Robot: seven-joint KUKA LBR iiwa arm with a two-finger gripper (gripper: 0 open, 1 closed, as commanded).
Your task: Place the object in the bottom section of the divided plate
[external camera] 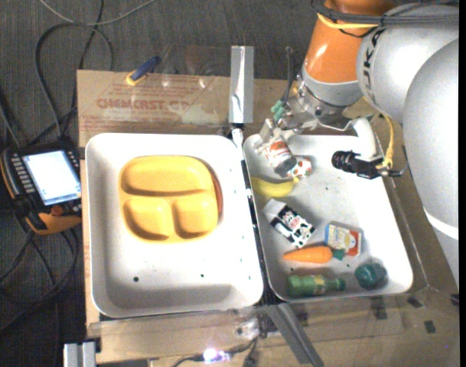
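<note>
The yellow divided plate point(170, 196) lies in the left white bin point(110, 281), its single wide section at the far side and two smaller sections at the near side. My gripper point(278, 134) hangs over the far left corner of the right bin point(397, 228). Directly under its tip is a small white and red container point(278, 154), tilted. The wrist hides how the gripper meets the container, so I cannot say whether it is held. A yellow banana point(272, 186) lies just in front of the container.
The right bin also holds a black and white carton point(292, 227), a red and white packet point(343, 239), a carrot point(309, 255), a green bottle point(315, 284) and a teal ball point(370, 274). A black cable fitting point(355, 163) sticks out beside the wrist. A handheld screen point(45, 178) sits left of the bench.
</note>
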